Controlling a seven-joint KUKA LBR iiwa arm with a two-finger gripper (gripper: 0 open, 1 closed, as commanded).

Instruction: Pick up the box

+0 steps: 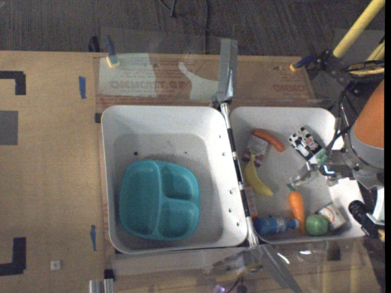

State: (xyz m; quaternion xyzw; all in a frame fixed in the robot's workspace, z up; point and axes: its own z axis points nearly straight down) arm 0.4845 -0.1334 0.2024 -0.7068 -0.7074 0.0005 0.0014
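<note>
From the camera view I see the gripper (pixel 308 174) inside the right bin (pixel 278 116), hanging toward that bin's right edge with the arm (pixel 372 133) reaching in over the rim. I can't tell how its fingers are set; the metal parts blur together there, and I see nothing between them. The box (pixel 305 141), black and white patterned, lies in the bin's far right corner, just beyond the gripper and apart from it, so I judge the pick not yet made. A carrot (pixel 296 205) lies just below the gripper, a banana (pixel 257 180) toward the bin's left edge, a green apple (pixel 316 224) and blue bottle (pixel 275 226) along the near edge. The left bin (pixel 116 127) carries a teal divided plate (pixel 159 198), likely the drop side
</note>
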